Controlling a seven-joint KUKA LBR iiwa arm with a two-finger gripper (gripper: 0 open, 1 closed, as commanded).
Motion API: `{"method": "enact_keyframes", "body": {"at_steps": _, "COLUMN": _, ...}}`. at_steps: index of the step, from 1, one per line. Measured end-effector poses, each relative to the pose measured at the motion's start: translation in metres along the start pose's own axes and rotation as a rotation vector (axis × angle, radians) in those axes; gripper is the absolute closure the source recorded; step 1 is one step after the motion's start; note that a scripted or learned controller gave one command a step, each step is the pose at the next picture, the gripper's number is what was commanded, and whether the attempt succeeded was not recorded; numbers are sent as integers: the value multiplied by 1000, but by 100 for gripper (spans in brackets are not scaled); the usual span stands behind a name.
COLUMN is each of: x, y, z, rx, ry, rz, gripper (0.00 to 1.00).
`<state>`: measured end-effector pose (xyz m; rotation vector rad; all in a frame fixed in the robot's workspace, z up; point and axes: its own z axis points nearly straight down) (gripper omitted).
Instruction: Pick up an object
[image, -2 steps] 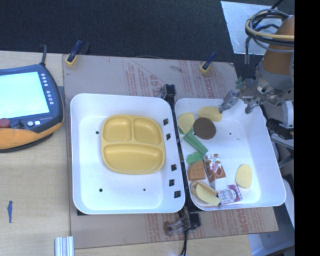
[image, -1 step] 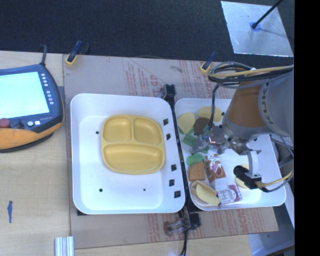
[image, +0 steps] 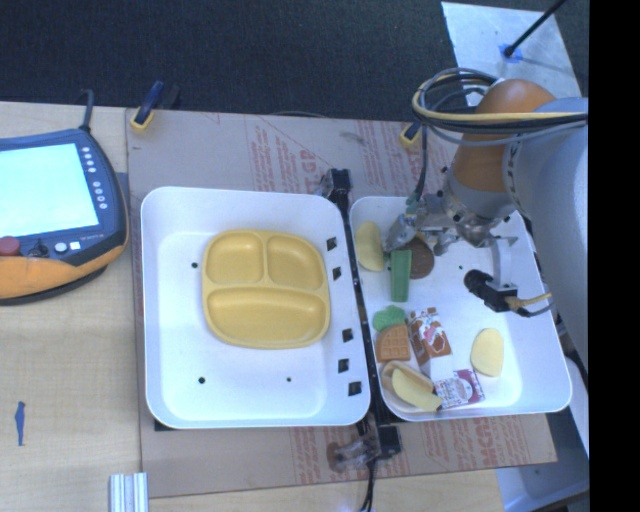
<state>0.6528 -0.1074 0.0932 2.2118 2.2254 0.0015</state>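
Note:
My gripper hangs low over the far left part of the right bin. Just below it a green stick lies lengthwise, its top end at the gripper. A brown round piece sits right beside the stick, partly under the gripper. A pale yellow piece rests to the left, against the bin's wall. I cannot see whether anything is held.
Nearer the front of the right bin lie a green round piece, a tan waffle, a red and white packet, a yellow oval and a banana slice. A yellow compartment plate lies in the left bin.

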Motion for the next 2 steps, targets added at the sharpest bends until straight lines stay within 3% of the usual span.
{"method": "enact_keyframes", "body": {"at_steps": 1, "x": -6, "y": 4, "z": 1, "rx": 3, "ry": 1, "rz": 0, "gripper": 0}}
{"method": "enact_keyframes", "body": {"at_steps": 2, "x": -7, "y": 5, "z": -11, "rx": 4, "ry": -1, "rz": -4, "gripper": 100}}
